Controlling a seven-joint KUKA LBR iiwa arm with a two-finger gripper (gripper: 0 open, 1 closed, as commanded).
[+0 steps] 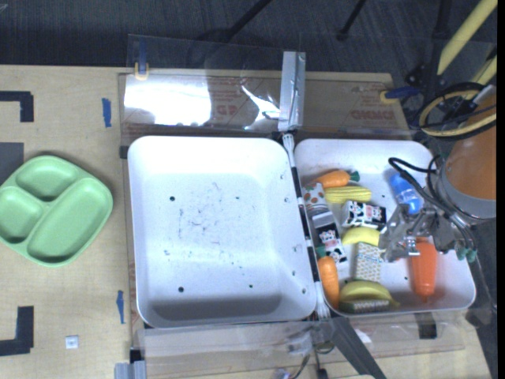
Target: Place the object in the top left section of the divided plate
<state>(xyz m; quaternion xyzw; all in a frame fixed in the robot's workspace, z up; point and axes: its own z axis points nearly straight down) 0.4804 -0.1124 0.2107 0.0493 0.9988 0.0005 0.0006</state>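
No object had yet reached the divided plate (pixel 52 209), which lay on the bench (pixel 63 101) well to the left of the left bin (pixel 213 152). The plate was pale green, glossy, rounded, with three moulded sections. The candidate objects lay in the right bin (pixel 371 147): an orange carrot-shaped piece (pixel 424 267), yellow corn (pixel 348 195), a yellow banana-shaped piece (pixel 364 292), a blue bottle (pixel 405 193) and a black-and-white patterned carton (pixel 366 212), all apparently smooth plastic toys. The gripper (pixel 404 239) stood low in the right bin, just beside the carrot-shaped piece; whether it was open or closed could not be determined. The step in hand appeared to be picking. The next move called for a secure grasp, a lift and transport across the left bin to the plate.
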